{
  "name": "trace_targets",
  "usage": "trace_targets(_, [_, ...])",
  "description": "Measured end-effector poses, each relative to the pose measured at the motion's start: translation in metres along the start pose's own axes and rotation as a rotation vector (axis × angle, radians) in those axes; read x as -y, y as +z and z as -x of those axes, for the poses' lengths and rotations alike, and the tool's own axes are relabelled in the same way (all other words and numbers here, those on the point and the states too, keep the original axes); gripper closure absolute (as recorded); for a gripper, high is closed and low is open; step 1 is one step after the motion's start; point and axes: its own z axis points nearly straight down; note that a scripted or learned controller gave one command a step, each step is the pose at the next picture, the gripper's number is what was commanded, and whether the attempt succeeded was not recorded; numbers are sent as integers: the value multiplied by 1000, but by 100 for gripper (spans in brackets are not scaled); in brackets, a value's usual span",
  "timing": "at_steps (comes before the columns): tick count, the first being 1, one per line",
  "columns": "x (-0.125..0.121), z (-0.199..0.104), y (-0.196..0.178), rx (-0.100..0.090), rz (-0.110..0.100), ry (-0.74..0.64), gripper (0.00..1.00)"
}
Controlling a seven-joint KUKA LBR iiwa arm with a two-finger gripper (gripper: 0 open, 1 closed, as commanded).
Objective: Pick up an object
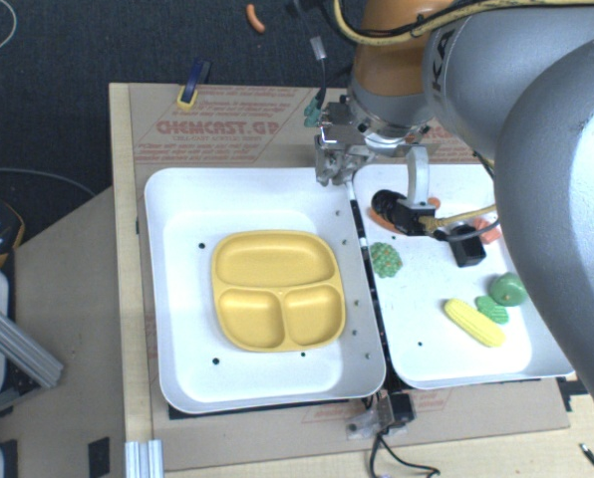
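The left bin (167,267) and right bin (427,357) are both showing plain white, the left one carrying small black dots. The divided plate (277,289) in the left bin is presenting uniform yellow. In the right bin, the knobbly item (385,259) is showing green. The corn (473,322) is showing yellow, beside a green piece (506,289). The arm (536,98) is reading grey with an orange band (407,8). The board (227,122) beneath the bins is showing tan with red lettering.

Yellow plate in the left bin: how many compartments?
3. One wide compartment spans the far side of the yellow plate. Two smaller ones sit side by side on the near side, at view's left and view's right. The whole plate shows, nothing hidden.
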Motion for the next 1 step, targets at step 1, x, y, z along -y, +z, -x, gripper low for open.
trace_targets(1, [3,-2,22,2,-10,2,100])
